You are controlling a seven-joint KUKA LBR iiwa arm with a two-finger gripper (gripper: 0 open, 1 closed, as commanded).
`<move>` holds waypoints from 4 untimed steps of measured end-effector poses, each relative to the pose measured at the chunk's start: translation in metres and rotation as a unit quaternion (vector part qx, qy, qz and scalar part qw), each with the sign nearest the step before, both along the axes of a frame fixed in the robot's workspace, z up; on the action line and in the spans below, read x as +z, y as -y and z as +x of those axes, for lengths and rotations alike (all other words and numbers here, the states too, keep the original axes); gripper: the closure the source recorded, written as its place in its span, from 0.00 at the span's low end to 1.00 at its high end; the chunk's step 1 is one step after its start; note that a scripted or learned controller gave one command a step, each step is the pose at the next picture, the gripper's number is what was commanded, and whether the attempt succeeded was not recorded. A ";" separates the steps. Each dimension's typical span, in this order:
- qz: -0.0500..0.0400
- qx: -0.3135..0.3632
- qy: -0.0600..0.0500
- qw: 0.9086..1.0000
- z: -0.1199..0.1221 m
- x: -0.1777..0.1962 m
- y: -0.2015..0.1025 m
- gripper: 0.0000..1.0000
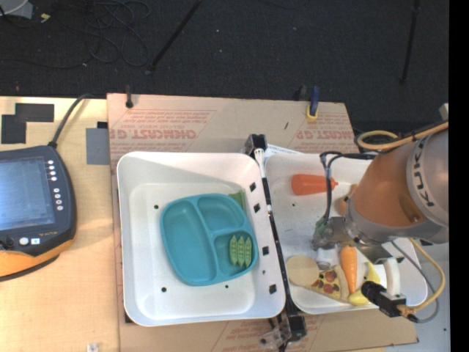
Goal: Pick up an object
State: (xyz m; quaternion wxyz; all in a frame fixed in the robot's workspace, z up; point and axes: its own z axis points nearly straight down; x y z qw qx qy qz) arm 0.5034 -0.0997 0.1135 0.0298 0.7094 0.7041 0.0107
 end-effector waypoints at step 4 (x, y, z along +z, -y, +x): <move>0.013 0.000 -0.031 0.999 -0.029 0.074 -0.038 0.00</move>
